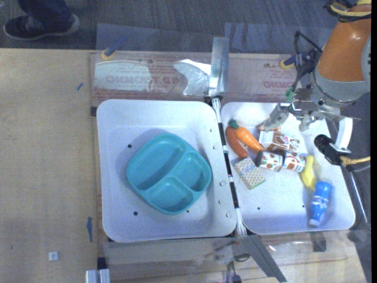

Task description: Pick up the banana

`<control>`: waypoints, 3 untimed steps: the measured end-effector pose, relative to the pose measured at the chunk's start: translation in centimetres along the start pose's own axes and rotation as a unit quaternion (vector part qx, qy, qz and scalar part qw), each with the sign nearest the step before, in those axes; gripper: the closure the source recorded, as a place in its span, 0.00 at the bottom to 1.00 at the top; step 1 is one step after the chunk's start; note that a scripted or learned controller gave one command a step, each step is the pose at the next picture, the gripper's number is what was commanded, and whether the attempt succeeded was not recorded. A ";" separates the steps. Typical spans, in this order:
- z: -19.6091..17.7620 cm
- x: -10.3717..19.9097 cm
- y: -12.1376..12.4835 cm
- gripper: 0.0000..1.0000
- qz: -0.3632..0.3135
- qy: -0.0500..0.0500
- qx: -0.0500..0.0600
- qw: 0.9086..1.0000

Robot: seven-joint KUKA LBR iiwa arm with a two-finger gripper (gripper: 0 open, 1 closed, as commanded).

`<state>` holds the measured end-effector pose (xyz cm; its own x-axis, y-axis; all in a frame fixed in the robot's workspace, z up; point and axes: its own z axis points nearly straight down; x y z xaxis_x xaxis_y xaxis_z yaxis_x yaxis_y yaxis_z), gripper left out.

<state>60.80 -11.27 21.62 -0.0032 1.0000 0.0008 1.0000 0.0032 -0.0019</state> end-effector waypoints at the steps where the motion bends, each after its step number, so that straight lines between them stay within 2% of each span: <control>1: 3.0 -6.4 -6.4 0.00 -0.030 0.000 0.000 1.000; 2: 12.1 -6.2 -7.7 0.00 -0.093 -0.001 -0.002 0.996; 3: 12.5 -8.9 -7.2 0.00 -0.127 0.014 -0.005 0.992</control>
